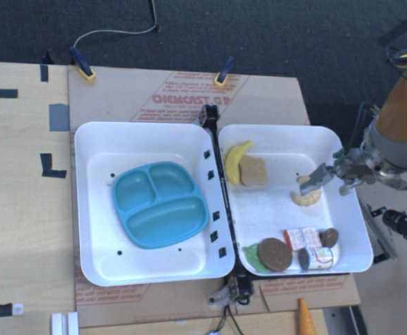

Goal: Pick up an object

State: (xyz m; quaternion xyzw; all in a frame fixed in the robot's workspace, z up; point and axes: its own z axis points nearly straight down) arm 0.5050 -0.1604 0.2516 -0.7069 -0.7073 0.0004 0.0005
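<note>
A pale, crescent-shaped pastry piece [306, 197] lies on the floor of the right bin [280, 135], directly under the jaws [313, 180], so it looks like the chosen target. Whether the jaws are open or closed on it cannot be told; nothing is visibly lifted. Left of the jaws sit a banana [234, 160] and bread slice [253, 171]; nearer the camera a cookie [276, 254] and small packets [308, 246]. Farther left, the other bin holds a blue divided plate [160, 203].

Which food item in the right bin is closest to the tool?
The pale pastry, right at the tool. The banana and bread lie toward the divider, and the brown cookie sits near the front edge.
</note>
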